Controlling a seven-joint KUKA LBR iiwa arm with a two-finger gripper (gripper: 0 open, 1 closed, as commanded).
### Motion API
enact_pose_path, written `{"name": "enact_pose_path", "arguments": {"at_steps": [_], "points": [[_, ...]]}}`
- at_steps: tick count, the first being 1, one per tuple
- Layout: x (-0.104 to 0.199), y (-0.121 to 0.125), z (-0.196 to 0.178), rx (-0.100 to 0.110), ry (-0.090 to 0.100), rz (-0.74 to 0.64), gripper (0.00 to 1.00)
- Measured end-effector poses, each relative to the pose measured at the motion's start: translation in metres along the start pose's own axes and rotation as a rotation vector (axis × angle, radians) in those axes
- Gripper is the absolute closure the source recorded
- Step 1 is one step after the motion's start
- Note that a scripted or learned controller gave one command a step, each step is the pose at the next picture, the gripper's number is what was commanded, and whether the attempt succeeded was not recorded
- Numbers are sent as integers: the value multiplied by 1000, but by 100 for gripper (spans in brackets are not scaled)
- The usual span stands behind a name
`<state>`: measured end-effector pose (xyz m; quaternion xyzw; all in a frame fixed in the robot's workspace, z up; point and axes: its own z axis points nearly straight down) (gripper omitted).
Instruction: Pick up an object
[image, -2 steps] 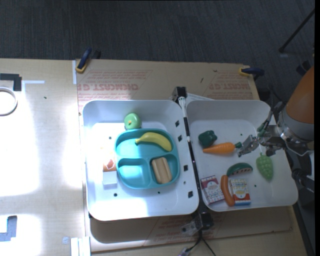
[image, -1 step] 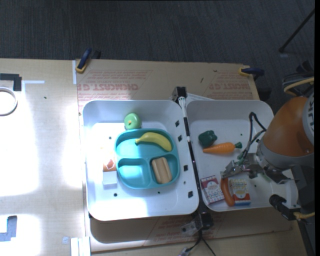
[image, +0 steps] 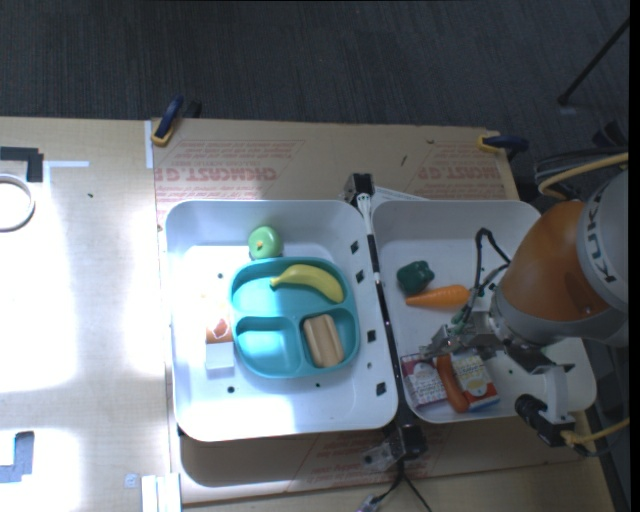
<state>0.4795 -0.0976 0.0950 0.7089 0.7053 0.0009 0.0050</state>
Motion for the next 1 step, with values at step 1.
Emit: {"name": "enact_pose_path", "arguments": {"at_steps": [1], "points": [[0, 1, -9, -2, 1, 3, 100]]}}
